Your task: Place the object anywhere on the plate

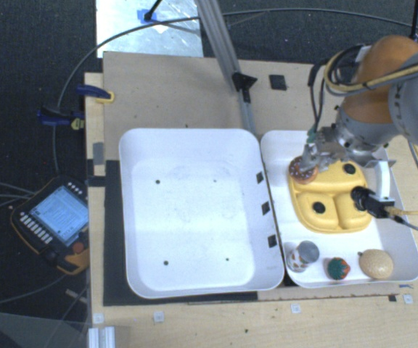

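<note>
Gripper (315, 153) low over right bin (276, 158), just above brown, pink-topped doughnut toy (303, 170) at upper-left rim of yellow plate (332, 212). Impossible to tell whether pincer spread or pinching. Better to carry toy inward over plate, lower gently, release clear of rim.

Handheld pendant (53, 221), perhaps clamps (75, 111)

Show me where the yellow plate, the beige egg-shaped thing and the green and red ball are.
yellow plate (332, 212): camera view, its near half.
beige egg-shaped thing (376, 263): camera view, its middle.
green and red ball (338, 268): camera view, its top.
</note>
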Controlling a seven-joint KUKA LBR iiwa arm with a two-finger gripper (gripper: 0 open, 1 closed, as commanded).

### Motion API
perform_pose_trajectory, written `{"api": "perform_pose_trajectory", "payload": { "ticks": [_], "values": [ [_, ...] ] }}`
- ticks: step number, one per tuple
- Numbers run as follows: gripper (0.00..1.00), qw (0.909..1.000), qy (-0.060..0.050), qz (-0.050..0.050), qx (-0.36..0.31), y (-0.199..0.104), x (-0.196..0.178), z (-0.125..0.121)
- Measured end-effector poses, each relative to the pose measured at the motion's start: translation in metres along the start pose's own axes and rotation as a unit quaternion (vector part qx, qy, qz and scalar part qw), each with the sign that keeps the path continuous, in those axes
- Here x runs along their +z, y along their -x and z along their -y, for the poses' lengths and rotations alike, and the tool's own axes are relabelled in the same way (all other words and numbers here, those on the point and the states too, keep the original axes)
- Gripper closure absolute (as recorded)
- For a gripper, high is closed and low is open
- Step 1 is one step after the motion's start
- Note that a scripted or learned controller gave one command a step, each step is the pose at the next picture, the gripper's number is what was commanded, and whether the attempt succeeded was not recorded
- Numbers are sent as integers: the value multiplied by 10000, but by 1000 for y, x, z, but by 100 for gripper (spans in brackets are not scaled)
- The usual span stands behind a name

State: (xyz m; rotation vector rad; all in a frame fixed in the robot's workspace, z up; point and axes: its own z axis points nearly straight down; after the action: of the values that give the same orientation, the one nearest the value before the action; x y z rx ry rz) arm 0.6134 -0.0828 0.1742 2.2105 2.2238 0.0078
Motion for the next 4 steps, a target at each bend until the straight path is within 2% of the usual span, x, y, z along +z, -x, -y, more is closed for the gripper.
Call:
{"api": "perform_pose_trajectory", "payload": {
  "ticks": [1, 2, 3, 4],
  "values": [
    [100, 10000, -5, -2, 0, 0, -44, -2],
    [100, 10000, -28, -15, -21, -51, -56, 7],
    [100, 10000, -35, -13, -22, -110, -51, 16],
    [100, 10000, -40, -16, -20, -156, -52, 24]
  ]
}}
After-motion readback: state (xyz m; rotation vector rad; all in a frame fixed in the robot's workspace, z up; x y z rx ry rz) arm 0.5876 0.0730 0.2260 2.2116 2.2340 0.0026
